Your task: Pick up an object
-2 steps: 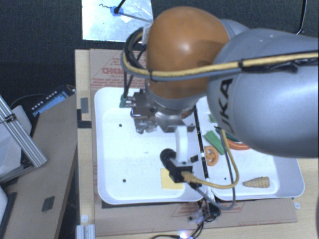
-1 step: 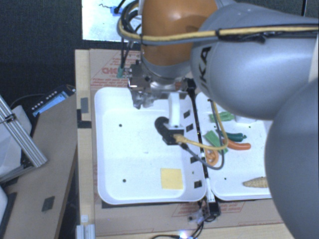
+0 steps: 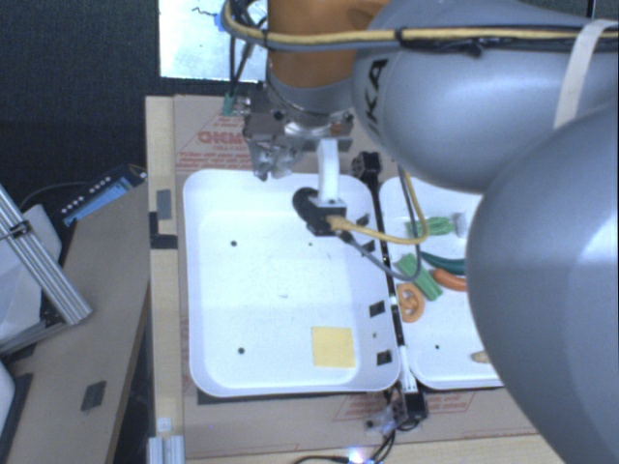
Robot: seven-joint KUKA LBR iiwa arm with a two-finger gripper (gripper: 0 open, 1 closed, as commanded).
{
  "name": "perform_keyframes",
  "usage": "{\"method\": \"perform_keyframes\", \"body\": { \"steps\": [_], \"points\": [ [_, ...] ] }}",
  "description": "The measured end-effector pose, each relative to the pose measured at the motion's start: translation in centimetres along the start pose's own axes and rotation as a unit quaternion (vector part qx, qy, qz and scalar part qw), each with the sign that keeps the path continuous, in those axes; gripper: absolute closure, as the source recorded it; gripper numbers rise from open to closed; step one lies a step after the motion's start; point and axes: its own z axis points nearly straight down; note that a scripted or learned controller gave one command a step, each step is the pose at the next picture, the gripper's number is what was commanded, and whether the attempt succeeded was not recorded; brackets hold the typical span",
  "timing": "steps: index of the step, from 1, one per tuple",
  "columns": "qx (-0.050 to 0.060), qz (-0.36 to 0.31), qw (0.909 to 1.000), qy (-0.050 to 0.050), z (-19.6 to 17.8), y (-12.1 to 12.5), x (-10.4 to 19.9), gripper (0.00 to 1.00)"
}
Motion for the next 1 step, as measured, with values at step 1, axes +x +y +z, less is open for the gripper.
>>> {"method": "perform_keyframes", "body": {
  "steps": [1],
  "points": [
    [0.0,0.0,1.0,0.0,0.29,5.32,-0.01,1.0]
  ]
}}
